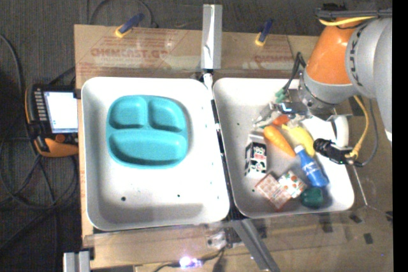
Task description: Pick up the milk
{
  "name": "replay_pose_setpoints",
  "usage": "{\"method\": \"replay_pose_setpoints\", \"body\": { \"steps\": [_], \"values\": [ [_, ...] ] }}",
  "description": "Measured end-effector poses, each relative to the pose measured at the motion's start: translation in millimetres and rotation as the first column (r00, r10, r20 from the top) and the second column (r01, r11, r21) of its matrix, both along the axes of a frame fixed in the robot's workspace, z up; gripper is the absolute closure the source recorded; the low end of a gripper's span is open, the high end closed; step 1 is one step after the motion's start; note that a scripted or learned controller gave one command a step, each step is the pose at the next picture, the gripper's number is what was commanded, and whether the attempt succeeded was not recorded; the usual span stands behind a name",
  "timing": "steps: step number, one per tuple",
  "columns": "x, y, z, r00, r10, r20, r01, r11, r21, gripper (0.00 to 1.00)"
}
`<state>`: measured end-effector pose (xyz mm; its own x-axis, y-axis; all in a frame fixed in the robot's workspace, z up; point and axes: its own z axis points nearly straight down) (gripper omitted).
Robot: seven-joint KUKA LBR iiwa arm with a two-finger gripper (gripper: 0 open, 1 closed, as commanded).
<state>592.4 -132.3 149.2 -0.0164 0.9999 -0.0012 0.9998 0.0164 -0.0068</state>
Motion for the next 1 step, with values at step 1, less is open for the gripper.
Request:
{"method": "replay_pose_setpoints", "body": {
  "steps": [1],
  "values": [
    [-56.8, -73.2, -30.6, 0.999, -0.050, -0.001, 0.050, 0.999, 0.001, 0.00]
  ]
}}
